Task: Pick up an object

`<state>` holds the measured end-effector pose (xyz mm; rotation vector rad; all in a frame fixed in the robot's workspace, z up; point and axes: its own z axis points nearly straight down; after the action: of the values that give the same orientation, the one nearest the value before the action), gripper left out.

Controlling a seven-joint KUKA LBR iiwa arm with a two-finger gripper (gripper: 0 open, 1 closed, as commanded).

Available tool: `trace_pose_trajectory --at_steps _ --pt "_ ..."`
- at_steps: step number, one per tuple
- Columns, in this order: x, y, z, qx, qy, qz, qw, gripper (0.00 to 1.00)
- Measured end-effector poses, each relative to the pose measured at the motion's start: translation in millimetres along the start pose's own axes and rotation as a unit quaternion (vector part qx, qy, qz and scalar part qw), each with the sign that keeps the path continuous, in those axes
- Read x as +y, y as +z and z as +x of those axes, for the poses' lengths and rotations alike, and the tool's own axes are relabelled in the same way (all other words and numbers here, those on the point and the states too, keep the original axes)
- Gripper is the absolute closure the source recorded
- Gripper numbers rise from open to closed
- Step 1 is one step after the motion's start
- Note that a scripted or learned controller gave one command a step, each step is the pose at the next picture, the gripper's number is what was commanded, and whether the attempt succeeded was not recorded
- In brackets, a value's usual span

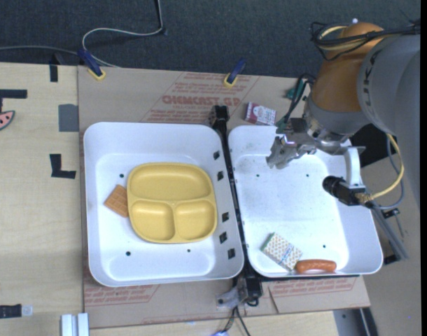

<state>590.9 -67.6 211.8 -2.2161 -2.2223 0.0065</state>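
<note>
Up in the right bin (353,254), near its top edge, we see the gripper (278,155) hanging over bare floor, fingers apart and holding nothing. Toward that bin's lower edge we count one patterned packet (281,250) and one orange sausage (315,266); the left bin (101,145) holds one yellow divided plate (173,201) and one brown cracker (117,201).

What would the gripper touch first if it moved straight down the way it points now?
Probably the bare white floor of the right bin: the gripper points at its upper left part, though its height is unclear.
</note>
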Motion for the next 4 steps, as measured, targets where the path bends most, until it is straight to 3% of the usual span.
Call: trace_pose_trajectory --at_steps 2,3,4 --pt "0 -19 1 0.000 -0.001 0.001 1.0000 1.00" --pt "-52 52 -148 -0.001 0.002 -0.001 1.0000 1.00" --pt "-11 112 -93 0.001 0.001 -0.001 1.0000 1.00"
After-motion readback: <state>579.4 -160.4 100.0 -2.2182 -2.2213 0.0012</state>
